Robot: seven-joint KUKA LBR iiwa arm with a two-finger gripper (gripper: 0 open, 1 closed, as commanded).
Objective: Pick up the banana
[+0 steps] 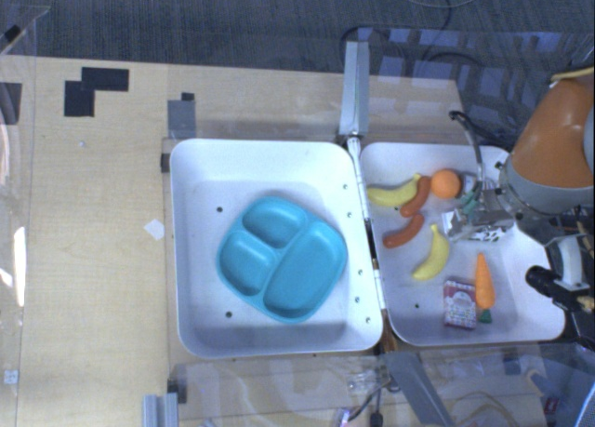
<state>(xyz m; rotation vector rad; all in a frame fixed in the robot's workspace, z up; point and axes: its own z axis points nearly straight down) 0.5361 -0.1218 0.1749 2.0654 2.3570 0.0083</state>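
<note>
Lying in the right shallow white bin [521,323], two curved yellow bananas: one [432,255] near the bin's middle, running lengthwise toward the near edge, the other [393,194] close to the bin's left wall, crossed at its right end by a reddish-brown sausage [417,195]. Resting between the two bananas, a second red sausage [403,231], tilted. Sitting beside the upper sausage, a round orange fruit [446,183]. Lying toward the near right corner, an orange carrot with a green top [483,286], just beside a small pink and white carton [459,305]. Hovering over the bin's right half, the metal two-finger tool [474,220] of the grey arm with the orange band [556,141], just right of the middle banana; impossible to tell how the tool is set, and nothing seen gripped. Sitting in the left white bin [195,323], a blue plastic divided plate [283,258]. Carrying both bins, the pale wooden worktop [84,258].
</note>
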